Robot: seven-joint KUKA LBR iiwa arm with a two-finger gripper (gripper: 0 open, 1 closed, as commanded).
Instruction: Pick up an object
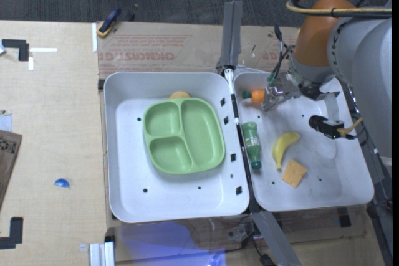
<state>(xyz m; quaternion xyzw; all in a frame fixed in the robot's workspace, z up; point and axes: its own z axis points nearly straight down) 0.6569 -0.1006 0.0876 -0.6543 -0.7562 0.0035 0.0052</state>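
My gripper [272,96] hangs low over the far left corner of the right bin [349,190]. A small orange thing [256,95] lies just to its left, close to it or touching it; I cannot tell which. A green bottle [251,144] lies along the bin's left wall. A yellow banana [283,147] lies right of the bottle, and an orange-yellow block [293,173] sits just in front of the banana.
The left bin [124,152] holds a green divided plate [184,134], with a small yellow thing [179,95] half hidden behind its far rim. The arm [355,28] reaches over the right bin's far right. A brown cardboard sheet [156,50] lies behind the bins.
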